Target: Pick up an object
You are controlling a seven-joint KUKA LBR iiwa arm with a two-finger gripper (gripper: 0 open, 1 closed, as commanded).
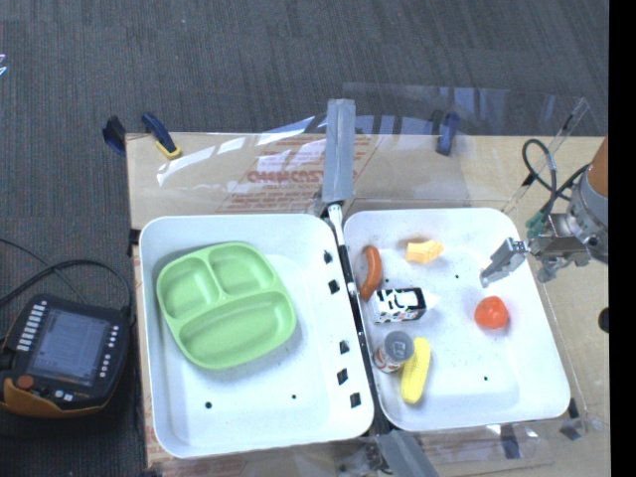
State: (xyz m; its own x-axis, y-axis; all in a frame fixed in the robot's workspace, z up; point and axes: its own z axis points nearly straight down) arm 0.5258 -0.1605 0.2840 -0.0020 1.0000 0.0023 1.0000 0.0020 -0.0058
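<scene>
The right bin [517, 391] holds a red tomato [491, 313], a yellow cheese wedge [424, 251], a brown sausage [370, 269], a black-and-white toy [400, 304], a small grey-topped can [396, 350] and a yellow banana [415, 369]. My gripper [521, 265] hangs over the bin's right side, just above and right of the tomato. It is open, its fingers are spread wide, and nothing is between them. One finger [497, 263] points down-left toward the tomato.
A green divided plate [227, 303] lies in the left bin [179, 415]. A grey divider bar [339, 162] runs back from between the bins. A teach pendant [62, 351] sits on the floor at the left. Cables [542, 167] loop near the arm.
</scene>
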